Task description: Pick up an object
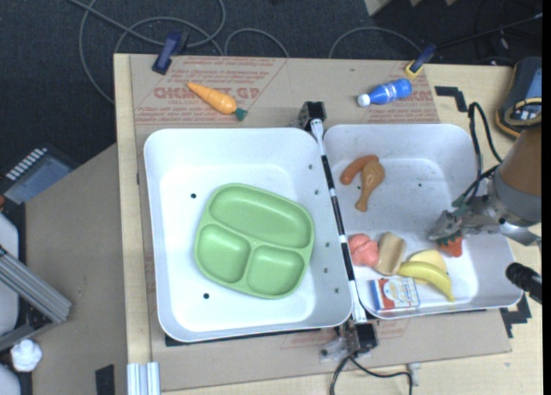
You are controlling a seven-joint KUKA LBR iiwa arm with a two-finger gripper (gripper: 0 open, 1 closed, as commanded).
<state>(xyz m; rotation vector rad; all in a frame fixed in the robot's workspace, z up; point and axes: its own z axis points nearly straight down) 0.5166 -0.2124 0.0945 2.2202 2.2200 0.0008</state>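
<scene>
The claw (449, 230) sits low in the right shallow white plastic bin (405, 139), near its right wall; whether it is released or clenched cannot be told at this resolution. A small red object (454, 248) lies directly beneath it, touching or nearly so; its identity is unclear.

Candidate objects: a yellow plastic banana (430, 271) just beside the claw, a tan cylindrical piece (390, 252), a pink toy (363, 249), a red-and-white carton (397, 293), and a brown toy drumstick (365, 177) further off.

Likely faults:
- The banana and the red object lie close together; the claw may catch both or nudge one away.
- The nearby wall may obstruct the claw.
</scene>
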